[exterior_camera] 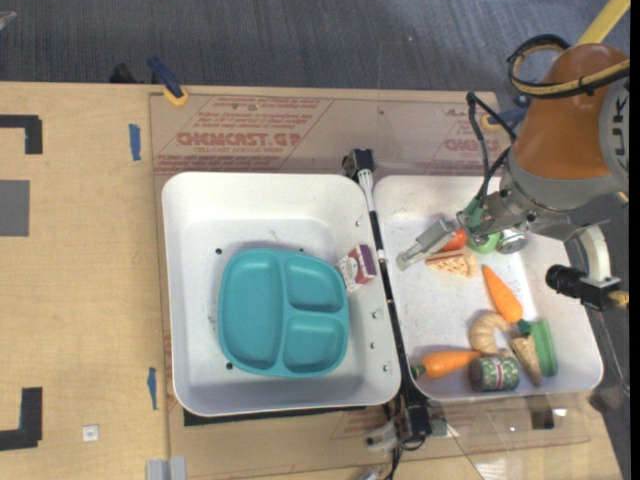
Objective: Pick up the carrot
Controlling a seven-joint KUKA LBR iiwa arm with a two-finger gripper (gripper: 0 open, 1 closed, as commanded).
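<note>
A carrot (502,294) is seen just nearside of the claw (425,248), angled toward the worktop's near-right corner; claw state cannot be told.

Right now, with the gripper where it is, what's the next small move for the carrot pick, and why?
Probably shift the gripper toward the near side of the right bin, to sit over a carrot. It hangs over the bin's far part, beside a small orange piece, and no carrot is between its fingers. Another carrot lies by the near wall.
</note>
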